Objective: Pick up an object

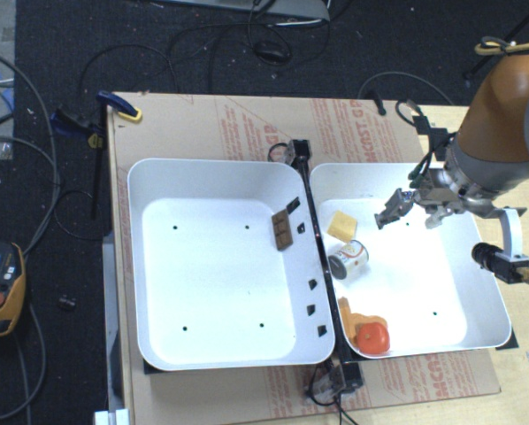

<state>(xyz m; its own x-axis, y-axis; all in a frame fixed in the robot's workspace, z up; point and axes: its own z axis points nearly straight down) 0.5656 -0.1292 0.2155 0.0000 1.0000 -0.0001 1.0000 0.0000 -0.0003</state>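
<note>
Camera view shows us the grey arm with its orange band reaching in from the right, its two-finger gripper point(412, 211) poised above the back part of the right-hand shallow white bin point(477, 273). We read its dark fingers as spread apart with nothing between them, one tip near the left and one to the right. We judge this to be the approach step: no object is yet taken, and the pincer hangs over bare bin floor. The candidates lie to its left and nearer the front of the bin: a pale yellow block, perhaps a sponge point(341, 226), near the divider; just in front of it, a small clear cup with red markings, lying on its side point(349, 258); and, well apart in the front left corner, a round red tomato-like ball point(371, 336) touching an orange piece point(353, 314). A small brown rectangular bar point(282, 230) rests in the left white bin point(158, 264). We think the next move calls for shifting left over the yellow block or the cup, then descending with fingers straddling it.
</note>
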